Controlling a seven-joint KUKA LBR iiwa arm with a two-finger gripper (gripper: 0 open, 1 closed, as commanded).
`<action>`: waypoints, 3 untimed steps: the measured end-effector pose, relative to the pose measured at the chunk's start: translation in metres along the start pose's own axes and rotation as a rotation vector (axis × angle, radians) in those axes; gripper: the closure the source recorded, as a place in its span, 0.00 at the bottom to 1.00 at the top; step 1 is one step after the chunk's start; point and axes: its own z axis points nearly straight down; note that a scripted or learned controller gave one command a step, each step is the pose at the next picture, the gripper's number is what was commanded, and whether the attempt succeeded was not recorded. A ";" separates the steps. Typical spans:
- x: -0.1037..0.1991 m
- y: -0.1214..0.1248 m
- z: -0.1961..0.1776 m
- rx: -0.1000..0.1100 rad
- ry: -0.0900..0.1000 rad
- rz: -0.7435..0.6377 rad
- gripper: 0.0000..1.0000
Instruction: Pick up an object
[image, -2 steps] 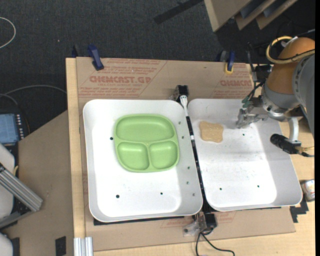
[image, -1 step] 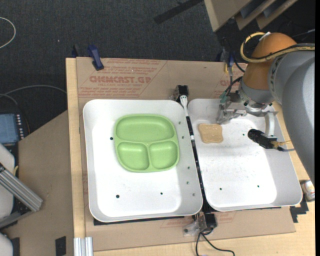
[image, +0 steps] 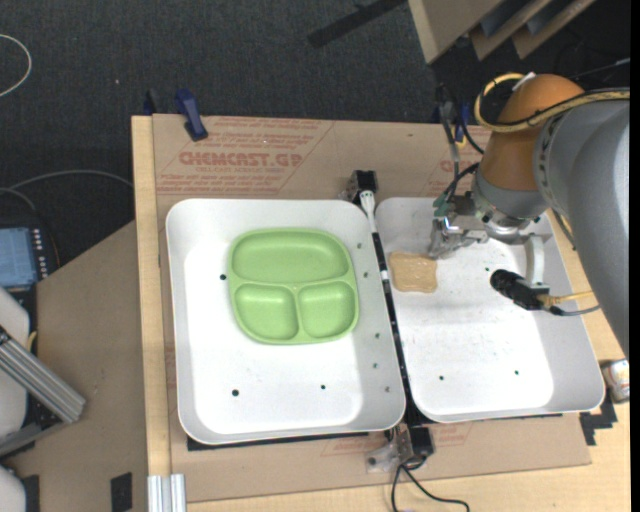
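Where bins (image: 200, 300) meet, one tan object (image: 413, 273), perhaps bread

Lighting: bright, even, diffuse, coming from overhead. The two white bins, left (image: 200, 330) and right (image: 500, 370), are close to overexposed; their floors read as flat white with little texture. Shadows are soft and short: a faint grey edge under the green divided tray (image: 295, 285), a dim patch beneath the arm (image: 590, 170) on the right bin's upper part. A mild sheen sits on the orange band (image: 525, 130). The dark carpet (image: 80, 80) around the cardboard tabletop (image: 250, 150) falls nearly black. Sharpness is moderate overall, with slight softness and coarse pixel grain; the arm's near grey bulk at right is blurred.
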 end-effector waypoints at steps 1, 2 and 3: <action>0.070 -0.040 -0.101 -0.011 0.002 -0.006 1.00; 0.136 -0.093 -0.094 0.003 0.002 -0.004 1.00; 0.208 -0.131 -0.097 0.002 0.003 -0.007 1.00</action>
